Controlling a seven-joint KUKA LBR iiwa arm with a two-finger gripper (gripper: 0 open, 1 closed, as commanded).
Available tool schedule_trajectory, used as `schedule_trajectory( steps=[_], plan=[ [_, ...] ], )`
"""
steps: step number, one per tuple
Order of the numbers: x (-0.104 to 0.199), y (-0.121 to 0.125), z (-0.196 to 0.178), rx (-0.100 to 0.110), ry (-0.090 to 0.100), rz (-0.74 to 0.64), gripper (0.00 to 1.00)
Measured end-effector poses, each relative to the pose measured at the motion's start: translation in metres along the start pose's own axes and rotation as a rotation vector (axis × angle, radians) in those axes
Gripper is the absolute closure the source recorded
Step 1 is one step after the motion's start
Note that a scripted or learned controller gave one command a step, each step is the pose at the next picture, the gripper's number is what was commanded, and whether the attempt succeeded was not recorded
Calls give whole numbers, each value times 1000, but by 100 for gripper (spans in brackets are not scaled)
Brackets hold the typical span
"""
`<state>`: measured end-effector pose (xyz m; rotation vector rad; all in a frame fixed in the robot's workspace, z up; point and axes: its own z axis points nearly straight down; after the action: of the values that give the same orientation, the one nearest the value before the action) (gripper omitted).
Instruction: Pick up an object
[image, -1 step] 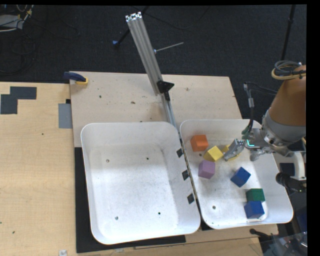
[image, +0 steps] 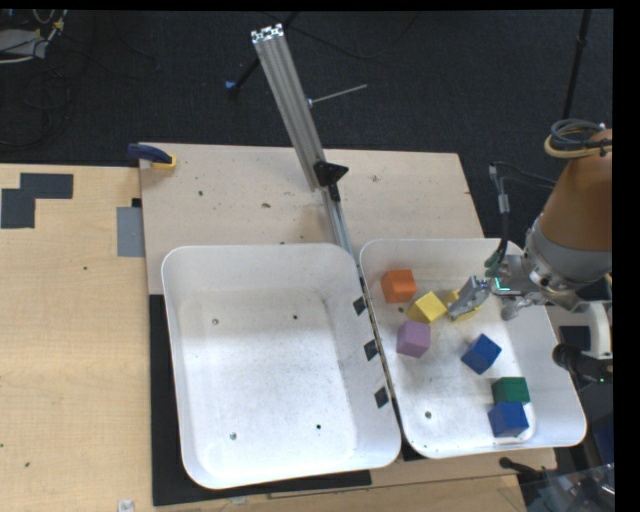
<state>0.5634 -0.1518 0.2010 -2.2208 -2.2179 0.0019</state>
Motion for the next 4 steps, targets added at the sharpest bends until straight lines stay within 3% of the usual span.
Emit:
schedule_trajectory(
  steps=[1, 2, 3, 4],
  plan=[
    [5, -10, 51, 6, 1, -1, 0],
    [2, -5, 80, -21, -9, 2, 0],
    [0, -3, 70, -26, -10, 9, 100],
    [4, -11, 13, -5, -1, -3, 100]
  ],
)
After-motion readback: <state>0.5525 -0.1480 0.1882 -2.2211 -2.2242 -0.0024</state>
